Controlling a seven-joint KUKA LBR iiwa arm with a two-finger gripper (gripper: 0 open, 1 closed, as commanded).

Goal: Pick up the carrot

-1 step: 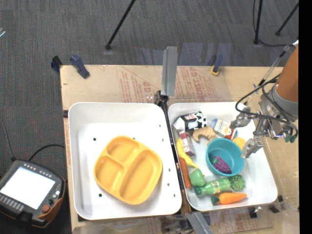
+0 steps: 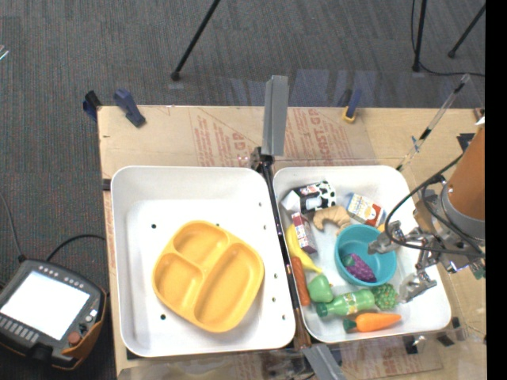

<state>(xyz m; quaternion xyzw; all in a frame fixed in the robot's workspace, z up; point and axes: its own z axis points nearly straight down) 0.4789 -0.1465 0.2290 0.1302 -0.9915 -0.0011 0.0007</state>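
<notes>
The grey two-finger gripper (image 2: 405,261) hangs over the right side of the right-hand shallow white bin (image 2: 396,176), its fingers spread apart with nothing between them. Just beside it sits a teal plastic bowl (image 2: 365,253). The small orange toy carrot (image 2: 374,321) lies near the bin's front edge, beside a green toy bottle (image 2: 348,302). It looks light, stiff and smooth; I'd pinch across its thicker middle. It lies roughly left to right, tip pointing right.

A cardboard-covered table (image 2: 198,137) carries two shallow white bins (image 2: 131,212) side by side, with what appear to be clamps (image 2: 129,107) along its far edge.
</notes>
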